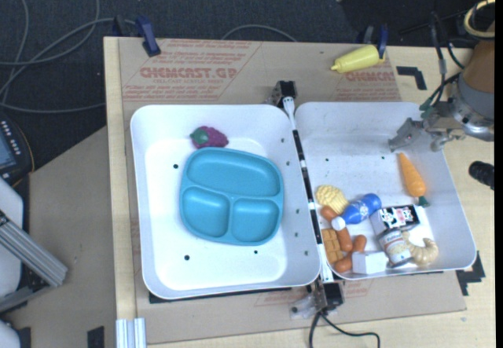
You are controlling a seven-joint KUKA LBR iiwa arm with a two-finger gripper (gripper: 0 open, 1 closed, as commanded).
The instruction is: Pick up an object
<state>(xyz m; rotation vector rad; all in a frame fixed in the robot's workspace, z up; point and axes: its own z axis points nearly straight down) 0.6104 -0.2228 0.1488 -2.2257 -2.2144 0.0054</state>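
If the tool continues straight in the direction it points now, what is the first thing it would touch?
The tool points leftward and down over the right bin. It would probably meet that bin's bare white floor first. The carrot lies just beside that line; depth is hard to judge from this slanted view.

bins: two, a left bin point(149, 181) and a right bin point(354, 122)
blue tray point(230, 194): one
carrot point(411, 174): one
purple grapes point(209, 136): one bunch
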